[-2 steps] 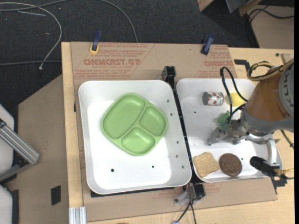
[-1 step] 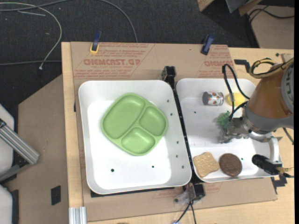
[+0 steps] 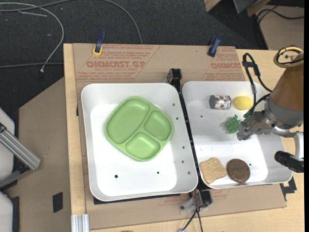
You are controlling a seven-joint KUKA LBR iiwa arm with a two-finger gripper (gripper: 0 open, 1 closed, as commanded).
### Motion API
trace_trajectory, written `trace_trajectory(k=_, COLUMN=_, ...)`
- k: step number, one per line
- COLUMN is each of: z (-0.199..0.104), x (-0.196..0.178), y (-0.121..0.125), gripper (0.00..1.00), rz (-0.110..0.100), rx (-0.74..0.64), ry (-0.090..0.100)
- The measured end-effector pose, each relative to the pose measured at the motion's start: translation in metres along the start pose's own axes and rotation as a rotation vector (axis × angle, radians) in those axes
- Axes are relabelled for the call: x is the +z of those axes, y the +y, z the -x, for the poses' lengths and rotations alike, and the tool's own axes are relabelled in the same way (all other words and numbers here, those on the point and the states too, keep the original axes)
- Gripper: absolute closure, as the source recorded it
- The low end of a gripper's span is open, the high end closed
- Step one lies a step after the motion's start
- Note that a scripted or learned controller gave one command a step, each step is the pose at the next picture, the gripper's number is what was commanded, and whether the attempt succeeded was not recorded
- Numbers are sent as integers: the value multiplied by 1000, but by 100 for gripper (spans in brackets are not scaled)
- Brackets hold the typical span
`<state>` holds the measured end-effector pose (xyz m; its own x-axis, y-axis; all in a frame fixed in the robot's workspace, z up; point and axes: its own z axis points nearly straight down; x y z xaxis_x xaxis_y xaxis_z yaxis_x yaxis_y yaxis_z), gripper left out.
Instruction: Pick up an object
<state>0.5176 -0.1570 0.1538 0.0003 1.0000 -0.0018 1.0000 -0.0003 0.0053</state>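
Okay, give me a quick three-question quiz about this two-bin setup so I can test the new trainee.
1. True or false: the green divided plate lies in the left bin.
2. Which item sits closest to the gripper? A) the brown round cookie B) the green leafy toy C) the tan cracker
3. Fill in: in the right bin, the yellow lemon-like toy lies just right of the small ____.

Key:
1. True
2. B
3. can, lying on its side
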Motion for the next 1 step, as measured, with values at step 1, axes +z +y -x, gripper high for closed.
trace_trajectory(k=1, z=-1, x=-44, y=5, gripper=100, rz=1, rx=-2, ry=0)
